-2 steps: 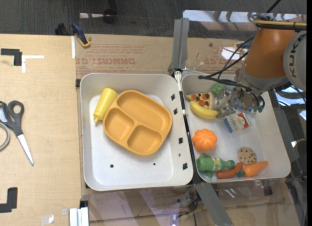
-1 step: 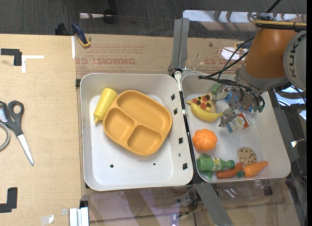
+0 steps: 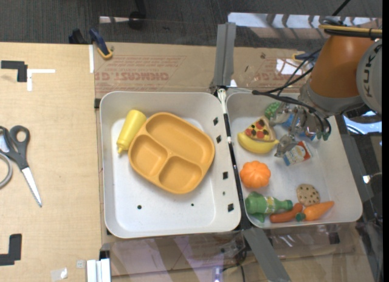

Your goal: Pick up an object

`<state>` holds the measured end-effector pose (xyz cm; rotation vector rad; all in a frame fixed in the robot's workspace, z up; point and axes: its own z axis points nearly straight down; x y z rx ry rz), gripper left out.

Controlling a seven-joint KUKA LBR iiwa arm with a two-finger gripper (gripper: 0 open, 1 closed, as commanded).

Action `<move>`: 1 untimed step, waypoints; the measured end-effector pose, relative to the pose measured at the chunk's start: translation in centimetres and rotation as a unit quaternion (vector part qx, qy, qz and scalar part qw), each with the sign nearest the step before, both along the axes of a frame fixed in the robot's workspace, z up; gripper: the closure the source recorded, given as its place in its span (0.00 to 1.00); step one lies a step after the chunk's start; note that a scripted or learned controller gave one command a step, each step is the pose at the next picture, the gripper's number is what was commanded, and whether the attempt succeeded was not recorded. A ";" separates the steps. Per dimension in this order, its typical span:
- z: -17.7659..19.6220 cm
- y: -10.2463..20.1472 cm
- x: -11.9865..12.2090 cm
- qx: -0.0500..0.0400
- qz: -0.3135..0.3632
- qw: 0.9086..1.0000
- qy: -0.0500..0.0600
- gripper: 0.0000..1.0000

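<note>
At the near edge of the right bin (image 3: 349, 171) we see an orange carrot (image 3: 317, 209) beside a red sausage-shaped toy (image 3: 285, 216), and a green bottle (image 3: 267, 204) lying on its side just left of them. A little farther stands a round cookie (image 3: 307, 194), close to the carrot. To the left of it, near the wall between the two bins, sits an orange pumpkin (image 3: 256, 174).

Farther again we find a yellow banana (image 3: 256, 143), and a pizza slice (image 3: 262, 129) is touching its far side. Right of the banana lies a small red and white packet (image 3: 297, 152). The gripper (image 3: 290, 135) is low over this part of the bin, between the banana and the packet. We cannot tell how its fingers stand, because the metal parts are mixed with the things under them, and we see no object lifted between them. A small green thing (image 3: 273, 109) is just behind the gripper, too unclear to name. The arm (image 3: 340, 71) with its orange band comes in from the far right.

In the left bin (image 3: 158, 220) a yellow plate (image 3: 172, 151) with three compartments lies in the middle, and a yellow bottle (image 3: 130, 130) is touching its left far side.

On the worktop (image 3: 48, 171) at the left, well apart from the bins, lie grey scissors (image 3: 23, 159).
</note>
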<state>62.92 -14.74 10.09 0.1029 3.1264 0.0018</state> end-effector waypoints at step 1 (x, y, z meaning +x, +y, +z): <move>0.0 0.2 -0.9 -0.001 -0.026 1.000 -0.005 0.00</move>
